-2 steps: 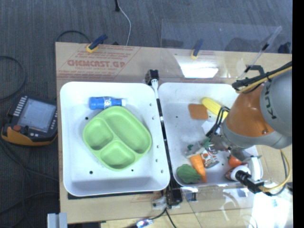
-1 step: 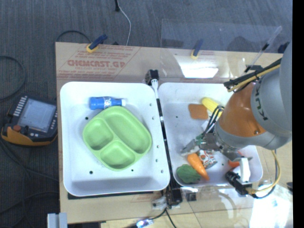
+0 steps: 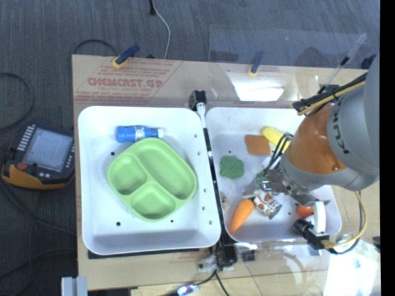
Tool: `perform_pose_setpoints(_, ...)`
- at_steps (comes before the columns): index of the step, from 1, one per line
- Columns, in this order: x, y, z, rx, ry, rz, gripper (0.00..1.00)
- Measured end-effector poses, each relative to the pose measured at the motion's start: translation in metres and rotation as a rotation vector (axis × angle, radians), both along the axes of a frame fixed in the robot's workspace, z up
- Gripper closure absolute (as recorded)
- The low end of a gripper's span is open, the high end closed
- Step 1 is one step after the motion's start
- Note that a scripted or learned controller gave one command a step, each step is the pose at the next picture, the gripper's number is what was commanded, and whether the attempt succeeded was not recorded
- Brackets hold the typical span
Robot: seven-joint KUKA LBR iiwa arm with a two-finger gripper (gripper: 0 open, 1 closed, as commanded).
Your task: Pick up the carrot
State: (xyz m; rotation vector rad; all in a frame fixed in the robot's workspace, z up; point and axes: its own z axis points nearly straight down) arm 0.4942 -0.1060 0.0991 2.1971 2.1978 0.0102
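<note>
The carrot (image 3: 241, 213) lies near the front-left corner of the right bin (image 3: 217, 165), tilted. The gripper (image 3: 266, 193) hovers just beside it, over a small red-and-white item (image 3: 269, 206) — whether it is wide or narrow cannot be told. A green divided plate (image 3: 152, 177) sits in the left bin (image 3: 92, 165).

From above we see the arm (image 3: 327, 147) reaching into the right bin (image 3: 271, 236), its gripper (image 3: 266, 193) low over a small red-and-white item (image 3: 269, 207), perhaps a can. The carrot (image 3: 241, 214) lies just beside it. A green leaf (image 3: 232, 167) sits nearby; the left bin (image 3: 99, 227) holds a green divided plate (image 3: 152, 179) and blue bottle (image 3: 138, 133).
</note>
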Motion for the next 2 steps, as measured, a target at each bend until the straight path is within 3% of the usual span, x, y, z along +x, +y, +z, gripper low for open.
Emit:
perform_pose_setpoints(1, -0.0033, 0.0012, -0.0031, 0.004, 0.012, 0.0, 0.0)
perform_pose_setpoints(2, -0.0037, 0.0074, -0.009, 0.012, 0.007, -0.123, 0.0)
